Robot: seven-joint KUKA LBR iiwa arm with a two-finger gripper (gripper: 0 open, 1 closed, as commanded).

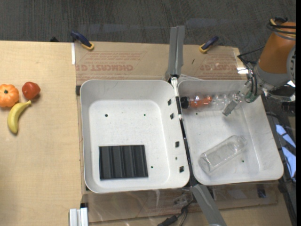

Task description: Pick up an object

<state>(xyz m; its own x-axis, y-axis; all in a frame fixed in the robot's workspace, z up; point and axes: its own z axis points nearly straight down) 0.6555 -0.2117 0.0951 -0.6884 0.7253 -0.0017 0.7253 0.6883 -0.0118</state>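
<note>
The gripper [233, 105] hangs over the right bin's [263, 140] far wall, whether spread or pinched I cannot tell, just beside a clear bottle [207, 101] with an orange label, while a second clear bottle [222, 153] lies apart nearer the front.

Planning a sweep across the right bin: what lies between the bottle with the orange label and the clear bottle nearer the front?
Bare white bin floor separates the orange-labelled bottle from the clear bottle in the camera view.
</note>
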